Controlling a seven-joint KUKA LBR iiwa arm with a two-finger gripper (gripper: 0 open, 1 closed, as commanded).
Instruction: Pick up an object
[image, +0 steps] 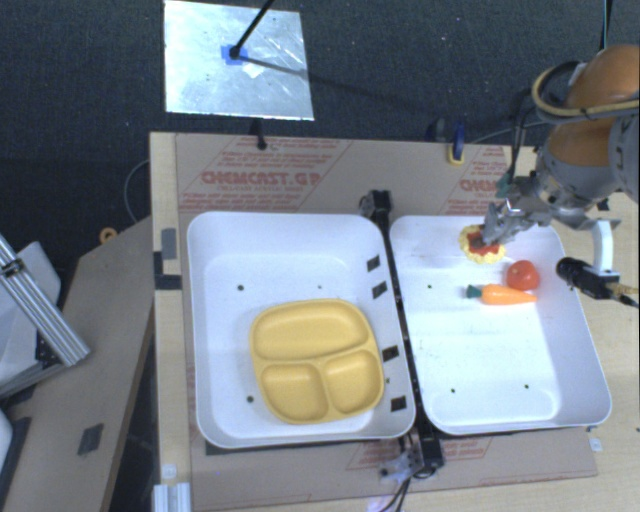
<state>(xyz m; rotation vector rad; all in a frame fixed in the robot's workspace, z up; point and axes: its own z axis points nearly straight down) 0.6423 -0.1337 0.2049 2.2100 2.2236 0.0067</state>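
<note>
The claw (492, 237), whether spread or pressed together cannot be told, sits low over the small yellow-and-red toy (481, 246) at the right bin's (500, 395) far edge, so it would do well to centre and close squarely, avoiding the red ball (522, 274) and carrot (503, 294) just nearer.

Two white bins (300, 235), one yellow divided tray (315, 358), one carrot (500, 294), one tomato (522, 274), one yellow-red toy (478, 246).

Single fixed camera above bench (300, 160), slanted downward, mid-distance; both white bins (290, 235) in frame.
</note>
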